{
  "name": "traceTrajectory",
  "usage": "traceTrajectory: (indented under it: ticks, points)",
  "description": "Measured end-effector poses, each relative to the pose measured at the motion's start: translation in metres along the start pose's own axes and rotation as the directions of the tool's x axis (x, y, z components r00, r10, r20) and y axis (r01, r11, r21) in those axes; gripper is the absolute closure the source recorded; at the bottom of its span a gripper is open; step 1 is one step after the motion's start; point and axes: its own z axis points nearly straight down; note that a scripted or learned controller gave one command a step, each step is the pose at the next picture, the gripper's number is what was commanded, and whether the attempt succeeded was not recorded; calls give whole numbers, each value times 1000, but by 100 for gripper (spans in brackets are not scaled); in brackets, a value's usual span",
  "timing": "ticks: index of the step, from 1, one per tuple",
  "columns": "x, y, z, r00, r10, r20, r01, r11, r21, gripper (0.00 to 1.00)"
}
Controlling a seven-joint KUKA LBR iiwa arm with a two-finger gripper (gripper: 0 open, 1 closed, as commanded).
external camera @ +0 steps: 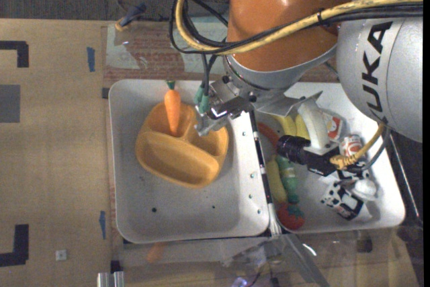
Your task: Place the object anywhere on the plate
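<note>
While the tool point(213, 119) hangs over the plate point(180, 156), grip unclear, carrot point(173, 111) on plate, toys crowding right bin point(390, 208).

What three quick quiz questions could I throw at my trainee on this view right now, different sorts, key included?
1. True or false: the carrot lies on the yellow plate.
2. Multiple choice: the plate sits in which bin? A) the left bin B) the right bin C) neither, it is on the bench
3. Fill in: the tool is over the plate's ____ edge, beside the carrot.

Key: 1 true, its leafy end pokes past the far rim. 2 A. 3 right.
</note>
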Motion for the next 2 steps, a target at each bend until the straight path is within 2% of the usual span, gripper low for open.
traceTrajectory:
  ticks: [1, 2]
  points:
    - [-6, 50, 40, 999, 39, 0, -39, 999, 0, 100]
    - [-30, 66, 58, 1000, 18, 0, -18, 1000, 0, 100]
